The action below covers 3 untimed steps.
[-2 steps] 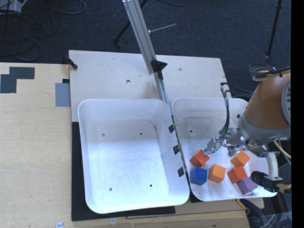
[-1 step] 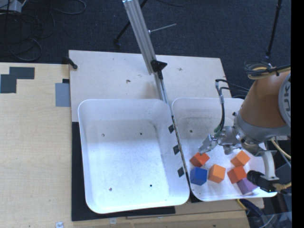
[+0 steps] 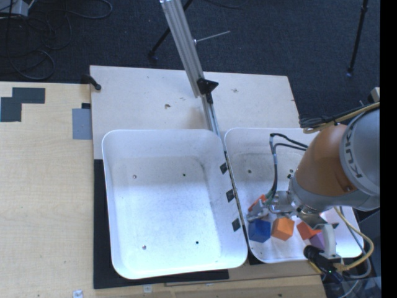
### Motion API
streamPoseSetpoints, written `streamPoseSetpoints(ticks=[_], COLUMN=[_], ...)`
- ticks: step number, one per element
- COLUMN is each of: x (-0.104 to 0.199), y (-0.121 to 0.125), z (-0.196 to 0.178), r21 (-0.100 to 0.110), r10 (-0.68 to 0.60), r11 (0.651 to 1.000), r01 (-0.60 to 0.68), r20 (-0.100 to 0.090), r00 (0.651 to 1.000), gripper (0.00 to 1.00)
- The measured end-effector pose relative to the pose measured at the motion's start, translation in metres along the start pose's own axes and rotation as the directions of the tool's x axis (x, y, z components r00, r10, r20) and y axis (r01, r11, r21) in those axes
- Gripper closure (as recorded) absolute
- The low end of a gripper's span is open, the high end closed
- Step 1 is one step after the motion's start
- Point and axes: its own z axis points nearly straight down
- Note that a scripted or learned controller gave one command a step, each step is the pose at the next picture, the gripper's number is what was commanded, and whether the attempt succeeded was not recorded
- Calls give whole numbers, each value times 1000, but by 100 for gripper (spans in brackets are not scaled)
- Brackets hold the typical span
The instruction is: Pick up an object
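Gripper (image 3: 263,211) sits low in the right bin (image 3: 248,144) over the blue cube (image 3: 259,231) and orange cube (image 3: 283,228) (finger state unclear), likely seeking a grasp

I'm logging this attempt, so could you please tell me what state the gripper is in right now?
Gripper: low in the right bin, just above the blue block; open or shut cannot be told, and no object shows between its fingers.

Grey arm (image 3: 347,160) reaching from right, pincer (image 3: 268,208) lowered, pointing left
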Motion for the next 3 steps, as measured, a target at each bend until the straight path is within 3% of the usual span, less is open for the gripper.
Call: streamPoseSetpoints(ticks=[1, 2, 3], x=[1, -1, 22], y=[49, 47, 79], z=[-2, -12, -105], r21=[-1, 0, -5], r10=[-3, 2, -5], r11=[1000, 1000, 1000], r01=[3, -2, 5], r20=[2, 1, 1], r00=[1000, 1000, 1000], gripper=[0, 100, 100])
